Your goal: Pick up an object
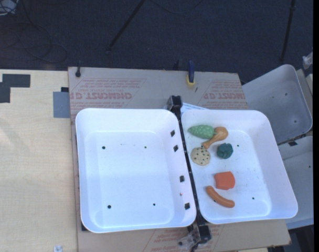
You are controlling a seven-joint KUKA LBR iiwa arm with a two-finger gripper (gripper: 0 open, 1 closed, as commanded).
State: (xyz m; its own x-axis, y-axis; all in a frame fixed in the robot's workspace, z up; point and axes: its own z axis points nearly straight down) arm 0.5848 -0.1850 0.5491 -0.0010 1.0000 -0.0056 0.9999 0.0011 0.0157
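Observation:
The right bin [264, 135] holds several small toys. A light green oval piece [201, 130] lies near its back left, with an orange-tan spoon-shaped piece [217, 136] beside it. A beige speckled cookie [200, 156] sits close to the bin's left wall. A dark teal lump [225, 150] rests near the middle. An orange-red block [224, 180] lies further forward, and an orange sausage [220, 197] lies in front of it.
The left bin [128, 172] stands beside the right one, joined by black clips [181, 179] along the shared edge. Both rest on a cardboard sheet [123, 91]. A grey metal plate [283, 101] stands at the right.

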